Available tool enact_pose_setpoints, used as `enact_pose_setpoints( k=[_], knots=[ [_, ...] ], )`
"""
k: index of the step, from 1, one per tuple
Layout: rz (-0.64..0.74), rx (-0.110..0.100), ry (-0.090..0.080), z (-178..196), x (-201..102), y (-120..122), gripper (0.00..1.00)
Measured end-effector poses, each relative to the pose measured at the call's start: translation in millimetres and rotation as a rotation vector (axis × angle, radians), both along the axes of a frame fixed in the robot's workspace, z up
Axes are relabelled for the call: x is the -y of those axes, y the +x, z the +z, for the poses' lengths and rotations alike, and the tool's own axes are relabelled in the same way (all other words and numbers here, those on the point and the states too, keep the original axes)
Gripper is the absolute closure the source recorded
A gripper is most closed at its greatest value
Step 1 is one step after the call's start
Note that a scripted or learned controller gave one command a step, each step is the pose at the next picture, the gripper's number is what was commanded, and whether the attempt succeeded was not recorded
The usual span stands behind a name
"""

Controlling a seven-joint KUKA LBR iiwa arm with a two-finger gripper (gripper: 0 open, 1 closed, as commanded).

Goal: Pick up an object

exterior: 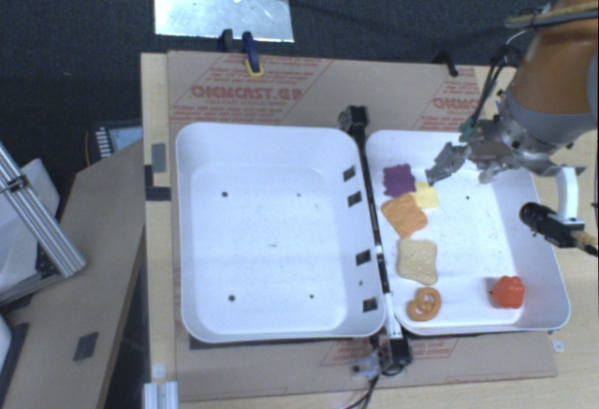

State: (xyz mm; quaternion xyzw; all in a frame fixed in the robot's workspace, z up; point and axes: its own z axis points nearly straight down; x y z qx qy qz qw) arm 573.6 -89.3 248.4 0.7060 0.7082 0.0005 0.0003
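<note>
Over the right bin's upper half, toward 2 o'clock in the scene: tool (460, 164), one, on the grey arm with the orange band reaching in from 3 o'clock. Two grey fingers visible, one pointing toward 9 o'clock near the yellow piece, the other nearer the wrist; they stand apart with an open gap, nothing between them. Whether the lower fingertip touches the bin floor cannot be told.

Right bin (538, 253), one, shallow and white. Contents, six items:
- Purple piece (399, 180), one, at 9 o'clock from the tool, close to the bin's left wall.
- Yellow piece (426, 198), one, small, just below the tool's leading fingertip, beside the purple piece; contact with the fingertip cannot be told.
- Orange wedge-like piece (404, 214), one, touching the yellow piece on its 7 o'clock side.
- Pale tan slice, bread-like (417, 260), one, at 6 o'clock from the orange piece.
- Pretzel-shaped piece (424, 305), one, orange-brown, at the bin's 7 o'clock corner.
- Red-orange item (506, 292), one, at the bin's 5 o'clock corner, well apart from the others.

Left bin (271, 229), one, white, sharing a clipped edge with the right bin.

Desk (309, 84), one, covered by printed cardboard beneath both bins.
</note>
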Motion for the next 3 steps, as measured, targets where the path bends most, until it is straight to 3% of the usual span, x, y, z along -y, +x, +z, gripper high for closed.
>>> enact_pose_setpoints(
  k=[1, 2, 3],
  knots=[
    [-0.009, 0.016, -0.009, 127.2, 78.3, -14.0, 0.00],
    [-0.001, 0.021, -0.007, 281.6, 82.5, -55.0, 0.00],
    [0.005, 0.007, -0.004, 282.5, 81.1, -52.9, 1.00]
  ],
)
